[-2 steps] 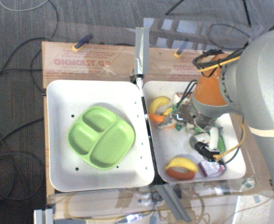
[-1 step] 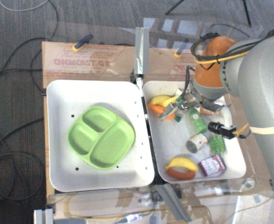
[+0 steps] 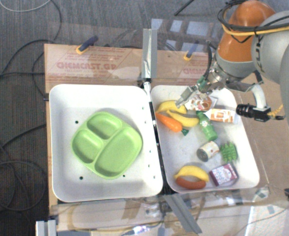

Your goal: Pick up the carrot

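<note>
One carrot (image 3: 169,122) lies in my right bin (image 3: 247,178), close to its left wall and in the upper half, slanting down toward the right, its green stub at the lower right end. Just above it and touching, two bananas (image 3: 176,111) curve across, their yellow crowding the carrot's upper edge. A green bottle (image 3: 207,127) stands tilted just to the right of the carrot's stub, and an orange-and-white carton (image 3: 221,115) lies beyond that. Lower in the same bin sit a small can (image 3: 208,151), a green spiky toy (image 3: 228,152), a purple packet (image 3: 224,174), and another banana (image 3: 192,171) resting on a red sausage (image 3: 190,183) near the bottom wall.

My gripper (image 3: 187,96) hangs over the upper part of this bin, above the bananas and a little up and right of the carrot, beside a printed packet (image 3: 202,103). I cannot tell how wide it stands, and I see nothing caught in it.

My left bin (image 3: 60,97) holds a green divided plate (image 3: 108,144), well apart from the carrot
</note>
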Robot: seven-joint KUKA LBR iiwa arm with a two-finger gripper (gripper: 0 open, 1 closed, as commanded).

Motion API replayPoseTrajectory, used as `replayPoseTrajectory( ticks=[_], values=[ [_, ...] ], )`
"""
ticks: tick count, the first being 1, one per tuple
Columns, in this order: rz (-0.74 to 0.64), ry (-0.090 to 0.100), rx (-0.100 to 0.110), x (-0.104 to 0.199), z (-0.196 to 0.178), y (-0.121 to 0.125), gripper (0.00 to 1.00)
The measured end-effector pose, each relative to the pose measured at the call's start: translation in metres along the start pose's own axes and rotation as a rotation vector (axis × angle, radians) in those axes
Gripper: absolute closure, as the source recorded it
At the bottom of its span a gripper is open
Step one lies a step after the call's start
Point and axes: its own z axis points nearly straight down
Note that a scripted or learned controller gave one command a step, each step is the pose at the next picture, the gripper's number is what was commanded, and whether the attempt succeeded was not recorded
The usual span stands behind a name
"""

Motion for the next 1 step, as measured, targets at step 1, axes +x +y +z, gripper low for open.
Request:
replayPoseTrajectory(
  ticks=[1],
  values=[
    [-0.261, 0.002, 0.001, 0.0514, 0.0305, -0.0091, 0.0]
  ],
)
